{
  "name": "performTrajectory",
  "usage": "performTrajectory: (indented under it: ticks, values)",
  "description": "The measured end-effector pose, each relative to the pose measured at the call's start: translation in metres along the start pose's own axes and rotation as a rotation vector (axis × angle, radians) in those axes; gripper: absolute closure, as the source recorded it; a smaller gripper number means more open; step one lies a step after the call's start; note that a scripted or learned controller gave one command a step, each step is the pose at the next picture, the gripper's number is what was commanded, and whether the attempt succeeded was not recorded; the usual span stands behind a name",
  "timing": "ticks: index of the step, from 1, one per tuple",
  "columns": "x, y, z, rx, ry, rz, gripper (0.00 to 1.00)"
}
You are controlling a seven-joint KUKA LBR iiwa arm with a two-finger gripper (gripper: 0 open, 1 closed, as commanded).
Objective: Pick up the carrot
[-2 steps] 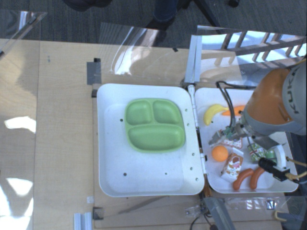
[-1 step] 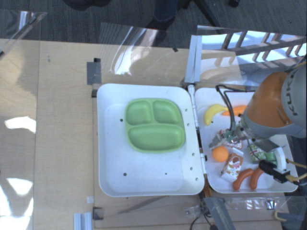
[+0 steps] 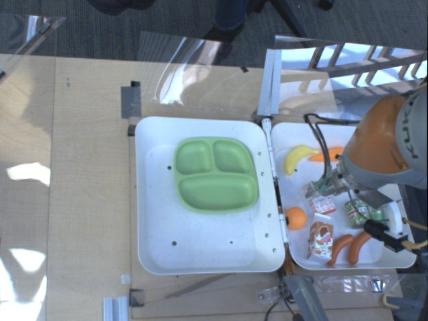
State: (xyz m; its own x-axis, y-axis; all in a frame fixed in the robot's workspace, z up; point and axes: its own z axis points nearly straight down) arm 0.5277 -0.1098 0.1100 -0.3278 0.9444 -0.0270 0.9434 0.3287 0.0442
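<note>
At the right bin [image 3: 291, 259], the carrot [image 3: 332, 155] lies near the far edge, just beside the banana [image 3: 298, 158], partly under the arm. The gripper [image 3: 326, 191] hovers nearer the middle; you cannot tell its grasp state. You should shift toward the far edge, clear of the banana, before descending.

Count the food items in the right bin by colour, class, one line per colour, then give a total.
Yellow: 1, the banana
Orange: 2, the carrot and the round orange fruit
Red-brown: 2, the sausages
Green: 1, the can
White and red: 2, the cartons
Total: 8
</note>
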Motion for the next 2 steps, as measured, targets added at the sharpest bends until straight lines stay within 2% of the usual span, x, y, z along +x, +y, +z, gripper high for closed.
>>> performTrajectory:
  ticks: [1, 2]
  values:
    - [0.000, 0.000, 0.000, 0.000, 0.000, 0.000, 0.00]
    - [-0.037, 0.065, 0.027, 0.036, 0.020, 0.076, 0.00]
